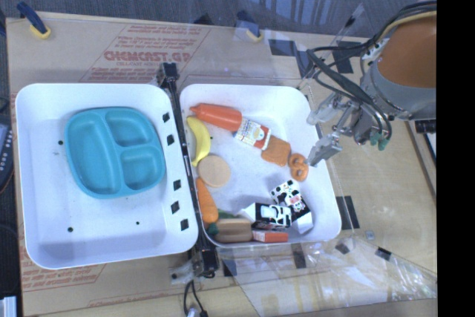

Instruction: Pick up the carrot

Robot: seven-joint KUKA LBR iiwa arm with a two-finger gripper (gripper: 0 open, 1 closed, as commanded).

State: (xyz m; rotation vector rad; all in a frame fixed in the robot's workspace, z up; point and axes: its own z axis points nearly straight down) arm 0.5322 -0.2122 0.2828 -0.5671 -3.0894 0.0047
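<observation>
The carrot (207,202), a short orange tapered piece, lies along the left wall of the right bin (315,193), pointing toward the front. My gripper (323,134) hangs over that bin's right rim, well to the right of the carrot and apart from it. Its two grey fingers (324,151) are spread open with nothing between them.
Around the carrot lie a banana (197,139), a tan disc (215,171), a long orange-red piece (217,115), a labelled bottle (252,133), brown pieces (276,152), cow-patterned blocks (286,206) and a brown block (234,230). The left bin holds a teal divided plate (115,152).
</observation>
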